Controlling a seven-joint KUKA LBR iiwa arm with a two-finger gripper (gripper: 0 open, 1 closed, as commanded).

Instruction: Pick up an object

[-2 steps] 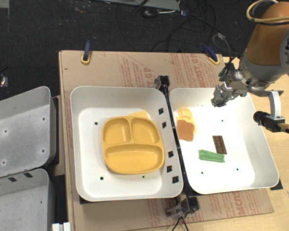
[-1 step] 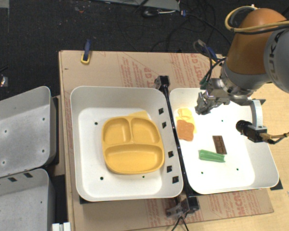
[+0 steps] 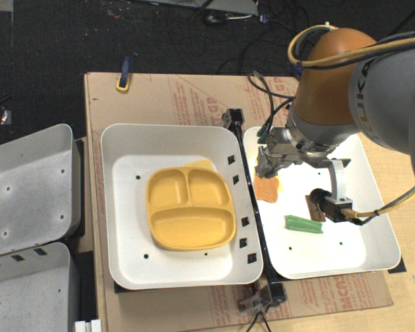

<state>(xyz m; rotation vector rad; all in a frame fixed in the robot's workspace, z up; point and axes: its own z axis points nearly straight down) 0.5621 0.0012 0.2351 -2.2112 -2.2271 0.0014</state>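
My gripper (image 3: 265,167) hangs low over the left side of the right bin (image 3: 346,251), near the wall between the two bins. Just below it and partly hidden by it lies a flat orange piece (image 3: 267,190) on the bin floor. I cannot tell whether the gripper touches this piece. A green stick-shaped object (image 3: 303,224) lies closer to the front, in the middle of the same bin. A small dark brown object (image 3: 317,206) sits just behind the green one, partly covered by a black part of the arm.
The left bin (image 3: 124,185) holds a yellow divided plate (image 3: 191,208) at its centre. The grey arm with its orange band (image 3: 332,68) covers the back of the right bin. Spare white bin lids (image 3: 28,185) lie off the bench to the left.
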